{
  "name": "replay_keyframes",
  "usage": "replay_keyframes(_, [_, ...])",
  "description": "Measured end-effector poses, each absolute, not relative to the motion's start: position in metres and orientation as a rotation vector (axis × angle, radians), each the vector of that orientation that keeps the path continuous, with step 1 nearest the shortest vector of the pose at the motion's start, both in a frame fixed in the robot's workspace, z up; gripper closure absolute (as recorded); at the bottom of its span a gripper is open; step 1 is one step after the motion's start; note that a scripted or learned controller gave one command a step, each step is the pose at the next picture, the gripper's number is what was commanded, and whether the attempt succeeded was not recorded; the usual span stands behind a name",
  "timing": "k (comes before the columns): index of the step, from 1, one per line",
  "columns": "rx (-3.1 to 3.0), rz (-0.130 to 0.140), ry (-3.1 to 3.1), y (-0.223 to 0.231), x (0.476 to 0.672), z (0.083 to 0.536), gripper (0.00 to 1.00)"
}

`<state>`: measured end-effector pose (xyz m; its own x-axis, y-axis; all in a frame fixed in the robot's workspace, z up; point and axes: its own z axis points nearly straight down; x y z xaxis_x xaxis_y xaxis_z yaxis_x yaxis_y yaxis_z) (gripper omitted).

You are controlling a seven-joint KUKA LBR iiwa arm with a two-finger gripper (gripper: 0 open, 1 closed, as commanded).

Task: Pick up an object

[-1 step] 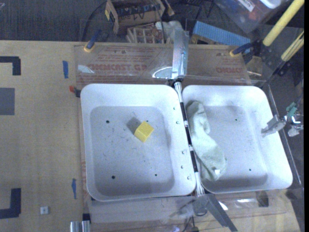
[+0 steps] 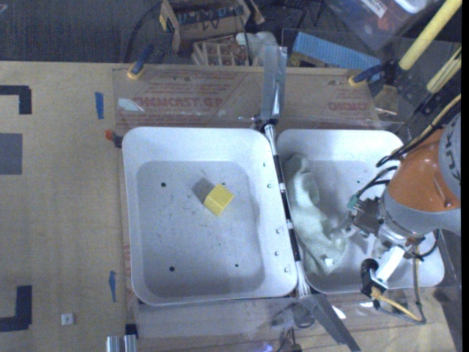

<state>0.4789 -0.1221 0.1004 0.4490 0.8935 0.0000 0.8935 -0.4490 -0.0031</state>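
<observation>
The arm's end effector (image 2: 343, 229) sat low in the right bin (image 2: 366, 149), against a crumpled white cloth (image 2: 311, 215); its grip could not be made out. The limp cloth risked slipping or bunching. A yellow block (image 2: 218, 199) lay well apart in the left bin (image 2: 194, 141).

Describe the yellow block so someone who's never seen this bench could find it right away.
Look at the two white bins side by side and take the left bin. Near its middle, slightly toward the far side, lies a small yellow block. It is the only bright-coloured thing there; the right bin holds a crumpled white cloth instead.
</observation>
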Motion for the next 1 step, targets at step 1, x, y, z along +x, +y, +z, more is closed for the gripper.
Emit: replay_keyframes(1, [-2.678, 0.0, -1.642, -0.1239, 0.4789, 0.1105, 1.0])
